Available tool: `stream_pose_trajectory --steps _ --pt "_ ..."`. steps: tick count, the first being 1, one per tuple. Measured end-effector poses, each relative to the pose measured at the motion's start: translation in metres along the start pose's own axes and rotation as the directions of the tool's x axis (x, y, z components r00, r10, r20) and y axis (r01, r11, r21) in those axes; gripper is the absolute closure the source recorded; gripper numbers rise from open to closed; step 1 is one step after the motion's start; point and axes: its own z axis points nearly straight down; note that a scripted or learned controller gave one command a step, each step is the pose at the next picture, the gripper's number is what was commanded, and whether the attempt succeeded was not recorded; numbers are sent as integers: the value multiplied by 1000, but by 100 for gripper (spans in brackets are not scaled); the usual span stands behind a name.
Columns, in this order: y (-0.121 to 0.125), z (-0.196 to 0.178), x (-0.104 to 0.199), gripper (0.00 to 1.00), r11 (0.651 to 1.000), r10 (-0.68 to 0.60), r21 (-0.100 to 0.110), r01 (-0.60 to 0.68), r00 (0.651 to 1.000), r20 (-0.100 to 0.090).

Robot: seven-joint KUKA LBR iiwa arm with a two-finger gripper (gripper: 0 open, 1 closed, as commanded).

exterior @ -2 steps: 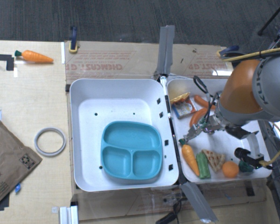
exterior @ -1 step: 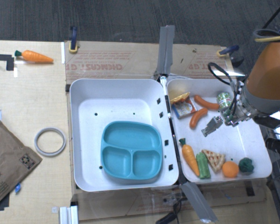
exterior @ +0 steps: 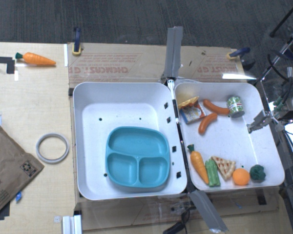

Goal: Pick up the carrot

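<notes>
Step in hand: approach, by my reading; the carrot (exterior: 199, 165) is not yet grasped and lies free in the right bin (exterior: 269, 145).
Carrot: near the right bin's front-left corner, close along its left wall, green top pointing to the back; a green vegetable piece (exterior: 212, 172) lies just beside it, touching or nearly so.
Front row of right bin: sandwich wedge (exterior: 224, 166), orange ball (exterior: 241, 177) and dark green broccoli (exterior: 257, 172), running toward the front-right corner.
Left bin: a blue divided tray (exterior: 137, 157) toward its front edge.
Claw: the claw (exterior: 260, 121) sits at the right bin's right wall, about midway back, well apart from the carrot; whether it is spread or pressed together I cannot tell.
Arm pose: reaching in low over the bench's right edge.
Next move: travel across to the front-left corner, line up across the carrot's width, clear of the wall and the green piece.
Back of right bin: two sausages (exterior: 216, 106), a green can (exterior: 235, 106), a small packet (exterior: 191, 111).
Far bench: another carrot (exterior: 35, 59) at the back-left corner, outside the bins.
</notes>
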Motion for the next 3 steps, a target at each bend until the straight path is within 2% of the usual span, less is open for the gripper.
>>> stream_pose_trajectory --steps 1,2,3 --pt "8 149 30 0 990 -139 2 139 990 -5" --pt "1 106 115 0 983 -182 1 182 983 -2" --pt "-3 201 61 0 938 -347 0 347 938 -5"
